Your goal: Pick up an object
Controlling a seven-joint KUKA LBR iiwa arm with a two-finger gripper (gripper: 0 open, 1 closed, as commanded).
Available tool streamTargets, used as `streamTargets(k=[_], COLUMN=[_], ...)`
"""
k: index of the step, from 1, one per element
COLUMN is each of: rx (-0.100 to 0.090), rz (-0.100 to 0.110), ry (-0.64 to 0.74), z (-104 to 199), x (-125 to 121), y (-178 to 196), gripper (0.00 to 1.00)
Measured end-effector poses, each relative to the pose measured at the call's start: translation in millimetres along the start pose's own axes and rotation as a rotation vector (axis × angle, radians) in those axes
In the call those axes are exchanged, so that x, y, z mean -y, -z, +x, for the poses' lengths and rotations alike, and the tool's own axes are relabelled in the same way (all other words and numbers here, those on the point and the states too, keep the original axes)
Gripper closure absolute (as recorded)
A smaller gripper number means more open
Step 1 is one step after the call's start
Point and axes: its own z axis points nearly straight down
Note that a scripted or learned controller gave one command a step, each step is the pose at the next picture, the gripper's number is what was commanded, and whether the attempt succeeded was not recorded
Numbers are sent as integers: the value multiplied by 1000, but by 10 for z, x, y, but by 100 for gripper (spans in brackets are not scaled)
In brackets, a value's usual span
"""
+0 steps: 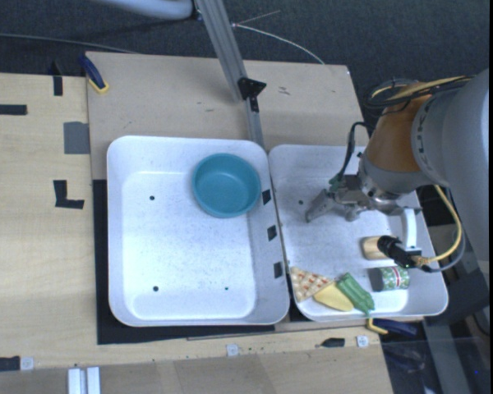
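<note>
While toys (337,290) lie near, jaws (319,210) apart

Gripper (323,206) over the right bin (312,167), fingers spread, nothing between them; blue bowl (226,185) well left.

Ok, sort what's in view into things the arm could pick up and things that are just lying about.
Job in hand:
- blue bowl in the left bin
- small can, yellow piece, green piece, patterned wedge, all in the right bin
- gripper above that bin's bare floor

Lying about:
- black tape marks on the bench
- blue clip
</note>
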Motion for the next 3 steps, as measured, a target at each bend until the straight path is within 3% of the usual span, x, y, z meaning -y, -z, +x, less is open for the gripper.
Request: streamTargets(k=[1,3], rx=[2,-1], rz=[-3,-3], ry=[0,-1], z=[-6,-41], x=[-11,9], y=[132,1012], gripper=[100,100])
